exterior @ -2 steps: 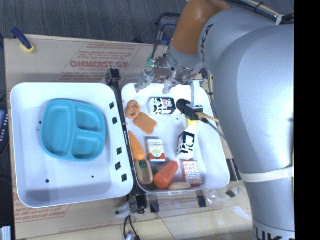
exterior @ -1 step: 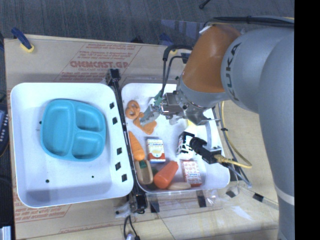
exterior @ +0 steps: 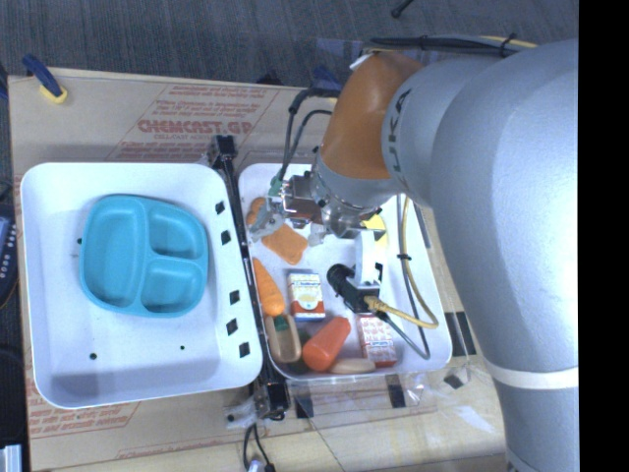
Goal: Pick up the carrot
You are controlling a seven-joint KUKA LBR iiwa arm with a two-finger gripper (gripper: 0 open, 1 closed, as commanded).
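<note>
Now | bins [exterior: 39,264]: two | carrot [exterior: 267,286]: one | pincer [exterior: 278,207]: grip state can't be told

From my seat, the arm [exterior: 462,155] covers the right bin's [exterior: 437,347] two o'clock corner and runs off the frame's right edge. I can't make out how the gripper [exterior: 285,207] fingers stand; the wrist blocks them. The carrot's [exterior: 267,286] tip at six o'clock slips behind a brown block [exterior: 284,339]. Labels on the small cartons [exterior: 307,296] are too tiny to read.
</note>
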